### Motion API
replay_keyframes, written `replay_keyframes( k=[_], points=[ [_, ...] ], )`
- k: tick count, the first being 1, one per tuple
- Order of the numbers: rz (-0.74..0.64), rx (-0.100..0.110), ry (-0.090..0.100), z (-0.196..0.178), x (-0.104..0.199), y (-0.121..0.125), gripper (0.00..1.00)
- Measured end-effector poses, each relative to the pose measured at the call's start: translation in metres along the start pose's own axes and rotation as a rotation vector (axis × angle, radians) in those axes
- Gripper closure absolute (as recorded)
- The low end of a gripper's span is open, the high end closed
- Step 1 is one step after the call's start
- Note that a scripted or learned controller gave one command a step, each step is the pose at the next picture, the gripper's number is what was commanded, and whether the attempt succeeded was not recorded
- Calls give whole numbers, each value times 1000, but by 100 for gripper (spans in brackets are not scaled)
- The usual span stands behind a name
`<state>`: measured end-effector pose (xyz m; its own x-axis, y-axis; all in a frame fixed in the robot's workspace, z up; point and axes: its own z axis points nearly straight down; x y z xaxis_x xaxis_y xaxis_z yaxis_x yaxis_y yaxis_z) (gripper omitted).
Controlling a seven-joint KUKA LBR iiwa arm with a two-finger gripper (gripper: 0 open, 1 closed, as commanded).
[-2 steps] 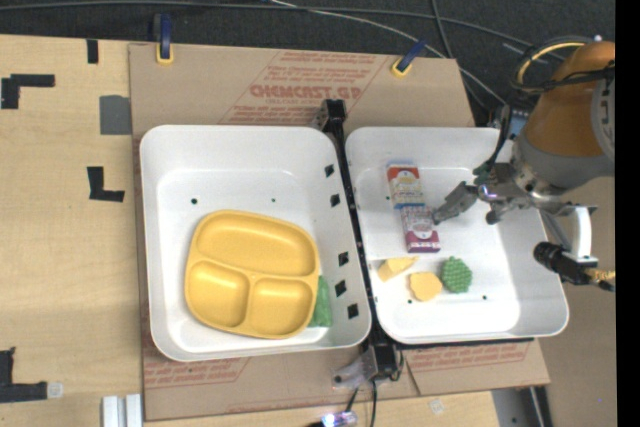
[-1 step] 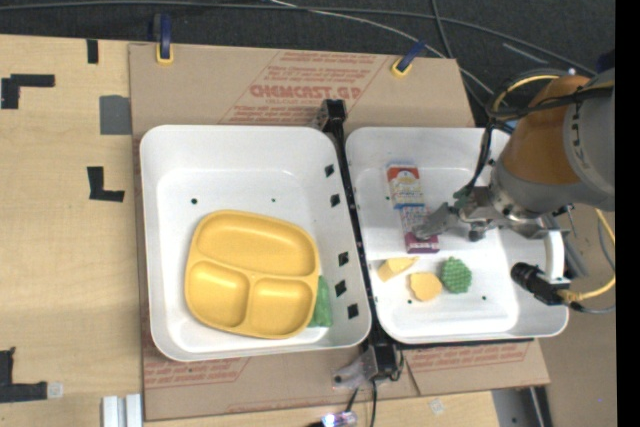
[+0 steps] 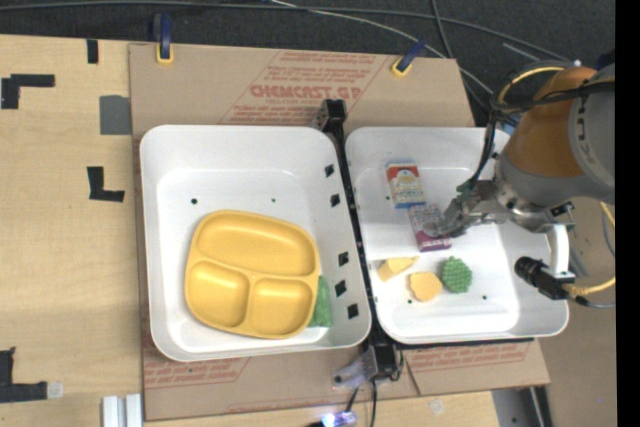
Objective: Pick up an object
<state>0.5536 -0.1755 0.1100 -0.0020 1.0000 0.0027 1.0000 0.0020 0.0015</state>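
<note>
The right bin [image 3: 500,320] holds a small red and white box [image 3: 404,184], a purple wrapped item [image 3: 429,226], a yellow wedge [image 3: 396,267], a round yellow piece [image 3: 424,287] and a green bumpy ball [image 3: 456,274]. My gripper [image 3: 455,217] reaches in from the right and sits low in the bin, right beside the purple item's right end. Its fingertips are too small and dark to read. The grey arm with its orange band [image 3: 545,140] rises behind it.
The left bin [image 3: 165,155] carries a yellow divided tray [image 3: 252,272] with a green object [image 3: 322,303] tucked against its right side. A black divider [image 3: 345,215] runs between the bins. Cables cross the dark floor at the back.
</note>
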Motion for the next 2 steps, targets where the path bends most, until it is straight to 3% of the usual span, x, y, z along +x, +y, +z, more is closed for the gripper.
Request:
replay_keyframes(
  k=[2],
  points=[
    [1,-1,-4,-95,-1,12,100]
  ],
)
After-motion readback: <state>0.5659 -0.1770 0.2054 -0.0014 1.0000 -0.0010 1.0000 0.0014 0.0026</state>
